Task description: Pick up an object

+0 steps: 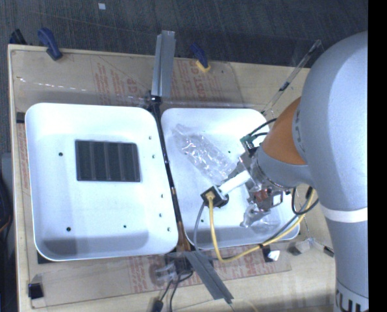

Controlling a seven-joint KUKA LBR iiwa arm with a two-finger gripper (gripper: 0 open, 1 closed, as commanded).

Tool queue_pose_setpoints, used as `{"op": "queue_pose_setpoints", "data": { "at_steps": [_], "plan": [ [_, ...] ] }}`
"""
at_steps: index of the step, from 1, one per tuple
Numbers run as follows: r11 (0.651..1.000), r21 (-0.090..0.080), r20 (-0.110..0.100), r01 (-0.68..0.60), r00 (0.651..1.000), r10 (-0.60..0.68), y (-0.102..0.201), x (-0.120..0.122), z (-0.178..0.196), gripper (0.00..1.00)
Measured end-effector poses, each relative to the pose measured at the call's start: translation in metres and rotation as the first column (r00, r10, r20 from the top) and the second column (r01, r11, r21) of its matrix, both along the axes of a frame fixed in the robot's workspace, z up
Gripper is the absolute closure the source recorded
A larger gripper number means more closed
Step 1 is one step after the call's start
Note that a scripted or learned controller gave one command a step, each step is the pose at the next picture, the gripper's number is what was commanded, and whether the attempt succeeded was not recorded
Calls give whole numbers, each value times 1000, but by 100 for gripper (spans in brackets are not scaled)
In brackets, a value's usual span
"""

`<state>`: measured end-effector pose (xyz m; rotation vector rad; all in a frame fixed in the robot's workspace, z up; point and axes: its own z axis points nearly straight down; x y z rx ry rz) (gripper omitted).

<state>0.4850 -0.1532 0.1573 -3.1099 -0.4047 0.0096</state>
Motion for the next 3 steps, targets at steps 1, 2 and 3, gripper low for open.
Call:
{"op": "queue_pose_setpoints", "data": {
  "at_steps": [1, 2, 3],
  "plan": [
    [996, -3, 6, -87, 996, 87, -57, 5, 100, 0],
    [995, 1, 4, -98, 995, 98, -55, 6, 109, 100],
    [999, -2, 2, 38, 999, -38, -43, 19, 96, 100]
  ]
}}
